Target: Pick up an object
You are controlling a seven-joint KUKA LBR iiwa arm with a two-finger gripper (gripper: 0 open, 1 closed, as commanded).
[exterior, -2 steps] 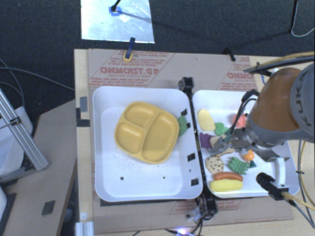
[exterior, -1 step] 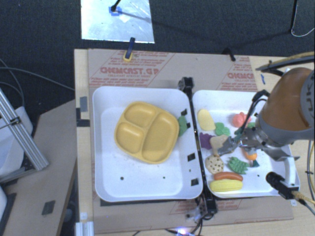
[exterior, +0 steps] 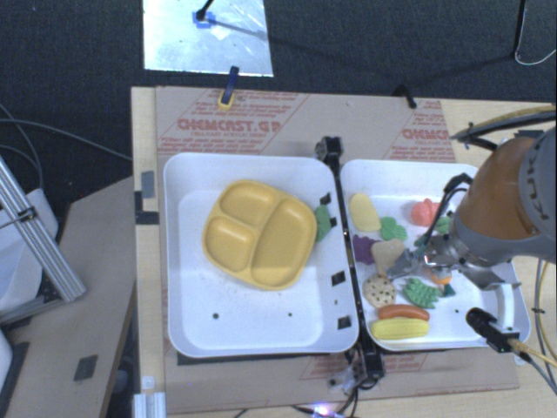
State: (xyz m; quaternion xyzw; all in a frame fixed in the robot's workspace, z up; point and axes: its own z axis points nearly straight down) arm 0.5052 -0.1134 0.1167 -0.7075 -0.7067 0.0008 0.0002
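Evidently the approach step was in hand: the fingers (exterior: 416,262) hung low over the right white bin (exterior: 500,307), their spread impossible to tell. A green leafy plastic toy (exterior: 421,293) lay just below them; closing squarely on it seemed next.

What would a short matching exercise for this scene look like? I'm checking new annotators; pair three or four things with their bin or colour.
Things:
1. divided plate
2. cookie
3. hot dog
4. claw

Descriptions:
A. red, low in the right bin, above a yellow piece
B. yellow, in the left bin
C. metal, over the right bin's toys
D. tan with dark specks

Pairs: 1-B, 2-D, 3-A, 4-C
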